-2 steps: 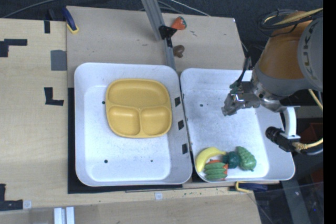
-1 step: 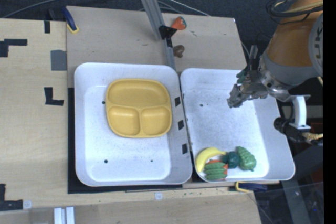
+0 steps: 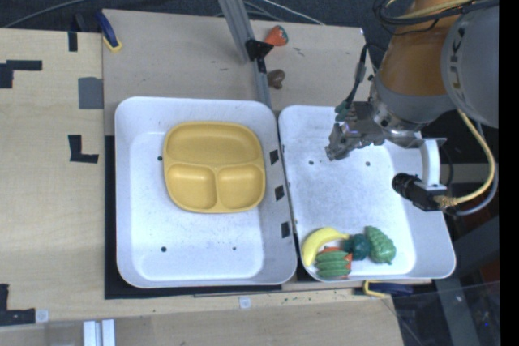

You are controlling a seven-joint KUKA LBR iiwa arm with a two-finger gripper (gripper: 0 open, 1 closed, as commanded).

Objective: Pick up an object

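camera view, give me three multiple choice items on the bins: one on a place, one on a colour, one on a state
1. Where do the small toy foods (yellow banana, green leafy piece, red and green piece) lie?
A. near corner of the right white bin
B. on the yellow divided plastic plate
C. on the bench outside the bins

2. What colour is the plate in the left white bin?
A. blue
B. yellow
C. red

3. How does the two-finger gripper stand to the toy foods?
A. closed around the banana
B. pressing on the green piece
C. apart from them, over the far part of the right bin

Key: 1 A, they cluster at the right bin's near edge. 2 B, its three compartments are all yellow. 3 C, bare bin floor lies between gripper and toys.
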